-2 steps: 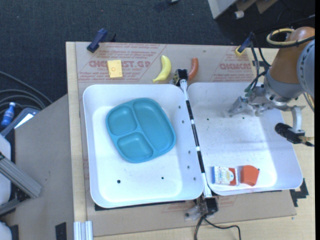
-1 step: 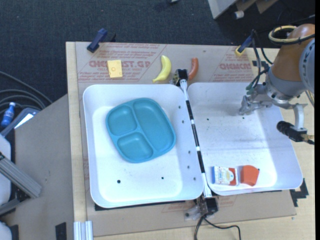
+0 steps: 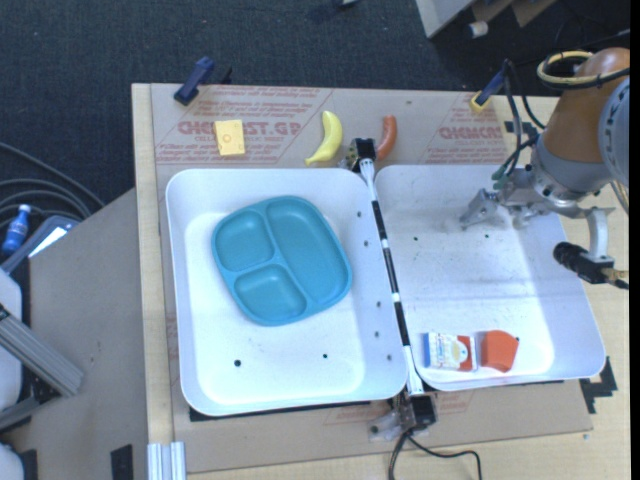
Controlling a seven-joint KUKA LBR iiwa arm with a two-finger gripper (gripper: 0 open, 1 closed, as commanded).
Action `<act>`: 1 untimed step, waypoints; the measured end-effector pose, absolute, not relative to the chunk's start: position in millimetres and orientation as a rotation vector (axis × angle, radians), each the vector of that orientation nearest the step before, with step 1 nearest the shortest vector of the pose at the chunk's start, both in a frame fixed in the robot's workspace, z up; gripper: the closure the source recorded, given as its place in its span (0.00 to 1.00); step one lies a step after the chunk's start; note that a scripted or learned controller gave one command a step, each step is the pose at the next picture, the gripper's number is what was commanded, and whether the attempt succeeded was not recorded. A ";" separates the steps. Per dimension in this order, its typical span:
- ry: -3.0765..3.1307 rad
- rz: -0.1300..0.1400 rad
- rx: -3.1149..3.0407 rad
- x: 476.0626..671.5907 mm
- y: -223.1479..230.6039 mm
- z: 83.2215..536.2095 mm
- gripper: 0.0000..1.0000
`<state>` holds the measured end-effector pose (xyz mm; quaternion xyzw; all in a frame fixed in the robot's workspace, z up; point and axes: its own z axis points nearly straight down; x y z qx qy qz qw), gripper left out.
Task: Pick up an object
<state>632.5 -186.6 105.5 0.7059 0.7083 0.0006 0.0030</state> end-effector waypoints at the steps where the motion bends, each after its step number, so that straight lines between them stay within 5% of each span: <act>1: 2.220 0.003 2.210 633.2 -186.7 115.9 1.00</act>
